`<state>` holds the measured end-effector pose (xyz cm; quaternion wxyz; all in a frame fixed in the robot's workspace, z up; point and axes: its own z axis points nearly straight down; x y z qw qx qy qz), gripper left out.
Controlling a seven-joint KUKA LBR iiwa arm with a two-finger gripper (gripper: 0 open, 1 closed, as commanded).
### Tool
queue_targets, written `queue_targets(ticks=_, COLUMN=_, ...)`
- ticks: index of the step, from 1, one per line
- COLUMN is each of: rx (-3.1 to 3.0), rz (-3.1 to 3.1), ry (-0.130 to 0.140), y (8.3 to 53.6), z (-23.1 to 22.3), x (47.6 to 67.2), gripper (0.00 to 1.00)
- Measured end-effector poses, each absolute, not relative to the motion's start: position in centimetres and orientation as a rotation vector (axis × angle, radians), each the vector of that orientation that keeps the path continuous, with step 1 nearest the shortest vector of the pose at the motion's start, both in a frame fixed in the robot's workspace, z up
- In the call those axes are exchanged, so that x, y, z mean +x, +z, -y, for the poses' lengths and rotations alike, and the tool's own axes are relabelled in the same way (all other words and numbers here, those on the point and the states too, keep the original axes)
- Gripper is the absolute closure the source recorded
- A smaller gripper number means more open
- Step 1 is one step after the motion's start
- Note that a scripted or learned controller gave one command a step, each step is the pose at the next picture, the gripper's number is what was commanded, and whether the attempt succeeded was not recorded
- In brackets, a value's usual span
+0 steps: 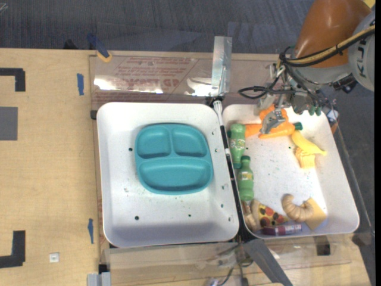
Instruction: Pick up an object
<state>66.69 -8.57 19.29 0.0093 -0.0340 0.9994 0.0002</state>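
**Arm low over the far end of the right bin**

Nearest the camera, along the near rim of the right bin (348, 219), lie a tan curved toy (302, 208) and a small cluster of coloured pieces (271, 217) in the near-left corner. Two green bottles (241, 159) run end to end along that bin's left wall, just beside the divide between the bins. A yellow toy (306, 149) sits toward the right wall, with bare speckled floor between it and the bottles; that middle strip is the widest open room in this bin.

At the far end, an orange carrot-like toy (275, 128) lies across the floor, touching or nearly touching the top bottle. The gripper (275, 119) is down right over it, wrapped in cables; whether its fingers are open or closed cannot be told.

In the left bin (113, 159), a teal divided plate (174, 158) sits near the centre, with white floor free on all sides to the rims. Both bins rest on the bench (47, 159).
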Motion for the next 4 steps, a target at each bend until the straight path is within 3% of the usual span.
queue_targets(ticks=1, rx=-0.104, rz=-3.118, ry=0.001, y=20.2, z=8.6, x=66.7, gripper=1.0)
queue_targets(ticks=2, rx=-0.285, rz=-3.114, ry=0.002, y=24.2, z=2.7, x=66.9, gripper=1.0)
queue_targets(ticks=4, rx=-0.597, rz=-3.076, ry=0.002, y=23.8, z=-3.3, x=66.8, gripper=1.0)
